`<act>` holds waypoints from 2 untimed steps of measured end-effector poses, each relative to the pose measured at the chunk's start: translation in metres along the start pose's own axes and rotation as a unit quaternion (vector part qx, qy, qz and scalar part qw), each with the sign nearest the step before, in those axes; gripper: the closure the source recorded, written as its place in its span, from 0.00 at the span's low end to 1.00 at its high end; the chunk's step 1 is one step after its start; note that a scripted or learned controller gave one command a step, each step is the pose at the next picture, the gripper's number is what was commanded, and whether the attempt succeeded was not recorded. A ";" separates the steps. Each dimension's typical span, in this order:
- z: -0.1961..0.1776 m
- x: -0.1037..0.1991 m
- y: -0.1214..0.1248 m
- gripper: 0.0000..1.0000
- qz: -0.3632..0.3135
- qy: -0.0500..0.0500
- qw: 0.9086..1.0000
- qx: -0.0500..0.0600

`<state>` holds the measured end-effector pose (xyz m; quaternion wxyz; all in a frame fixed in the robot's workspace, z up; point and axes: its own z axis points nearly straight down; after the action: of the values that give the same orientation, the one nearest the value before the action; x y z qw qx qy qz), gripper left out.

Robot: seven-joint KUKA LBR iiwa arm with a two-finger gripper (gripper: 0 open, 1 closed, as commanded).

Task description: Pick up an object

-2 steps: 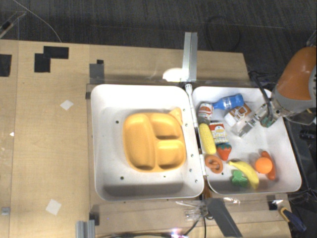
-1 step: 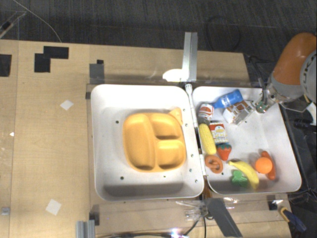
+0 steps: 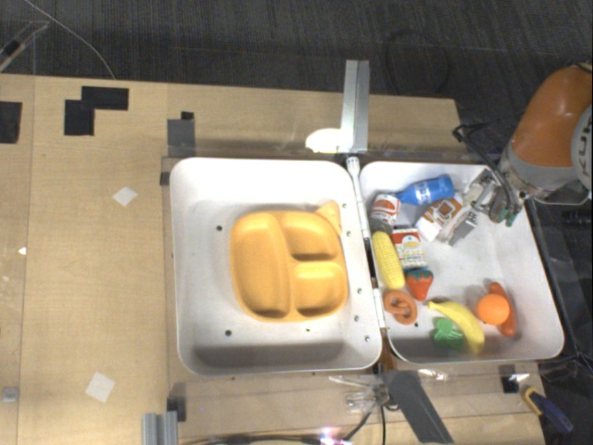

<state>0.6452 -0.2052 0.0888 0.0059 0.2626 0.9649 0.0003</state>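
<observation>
Right bin (image 3: 542, 276) packed with toy food, left bin (image 3: 185, 248) carrying just a yellow divided tray (image 3: 283, 262). Arm (image 3: 551, 133) reaching in from 3 o'clock, gripper (image 3: 477, 207) parked low at the right bin's upper end, roughly 1 o'clock of the pile. Can't tell whether open or clamped — too small and cluttered to read, so no claim of anything held.

Closest candidate: small red-and-white packet (image 3: 443, 213), right beside the gripper at about its 9 o'clock, maybe touching, hard to call. Looks tilted, long axis running roughly 2-to-8 o'clock. Blue bottle (image 3: 426, 192) just past it toward 10 o'clock, lying on its side, long axis near 3-to-9, cap end probably toward 9.

Further off toward 7 o'clock: corn cob (image 3: 386, 258), long axis about 12-to-6, along the bin's left wall. Banana (image 3: 460, 321) and orange fruit (image 3: 496, 309) down at 6 o'clock, well apart from the gripper.

Best guess: packet as target, short shift toward 9 o'clock, closing across its narrow side.
</observation>
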 end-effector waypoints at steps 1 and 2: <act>0.001 0.010 0.037 0.00 0.165 0.005 0.986 0.003; 0.001 -0.001 0.034 0.00 -0.032 0.008 0.999 0.008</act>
<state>0.6630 -0.1763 0.0883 -0.0041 0.2312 0.9729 -0.0051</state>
